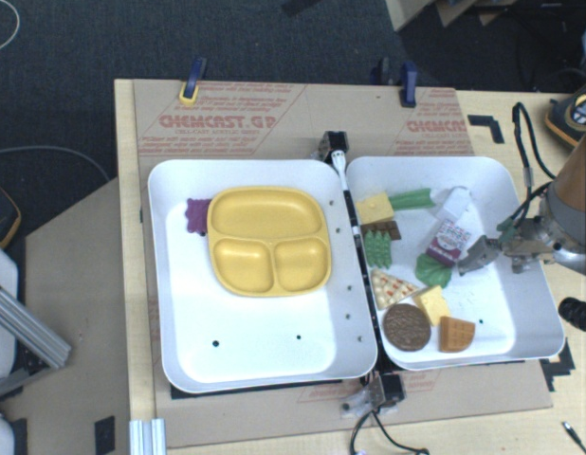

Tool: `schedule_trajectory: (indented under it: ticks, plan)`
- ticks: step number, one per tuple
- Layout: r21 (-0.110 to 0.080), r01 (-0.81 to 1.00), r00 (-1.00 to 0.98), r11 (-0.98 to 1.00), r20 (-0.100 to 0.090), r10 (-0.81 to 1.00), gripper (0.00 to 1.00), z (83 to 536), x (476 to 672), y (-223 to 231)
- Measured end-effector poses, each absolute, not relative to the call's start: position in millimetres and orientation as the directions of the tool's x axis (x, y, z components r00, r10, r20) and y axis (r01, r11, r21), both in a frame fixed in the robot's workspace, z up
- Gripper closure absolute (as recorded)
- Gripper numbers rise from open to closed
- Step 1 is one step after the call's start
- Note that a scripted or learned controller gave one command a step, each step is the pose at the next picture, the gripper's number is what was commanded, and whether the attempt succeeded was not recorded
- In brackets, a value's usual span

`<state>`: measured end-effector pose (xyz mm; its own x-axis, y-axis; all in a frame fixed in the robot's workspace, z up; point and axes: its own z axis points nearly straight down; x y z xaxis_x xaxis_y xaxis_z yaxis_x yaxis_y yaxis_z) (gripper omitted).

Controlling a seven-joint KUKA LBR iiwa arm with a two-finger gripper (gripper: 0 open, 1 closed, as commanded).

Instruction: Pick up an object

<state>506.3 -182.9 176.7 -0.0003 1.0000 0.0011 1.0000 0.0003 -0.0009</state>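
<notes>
The right bin (pixel 497 183) holds several toy foods. Among them are a white and purple packet (pixel 452 227), a green leaf-like piece (pixel 432 271), a yellow wedge (pixel 432 304), a round brown cookie (pixel 407 327) and an orange block (pixel 455 334). My gripper (pixel 495 260) hangs over the right side of this bin, just right of the packet and the green piece. Its fingers are spread open with nothing between them. The grey arm comes in from the right edge.
Along the right bin's left wall lie a yellow block (pixel 374 207), a green stick (pixel 410 199), a green studded piece (pixel 376 247) and a pizza slice (pixel 393 287). The left bin (pixel 265 349) holds a yellow divided plate (pixel 269 240) and a purple piece (pixel 196 215).
</notes>
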Motion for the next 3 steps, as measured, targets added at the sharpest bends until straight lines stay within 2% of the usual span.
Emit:
schedule_trajectory:
  ticks: [2,3]
  plan:
    - [0.000,1.000,0.000,0.000,0.001,1.000,0.00,88,506.5,-190]
    - [0.000,1.000,0.001,-0.001,0.000,1.000,1.00,94,506.1,-190]
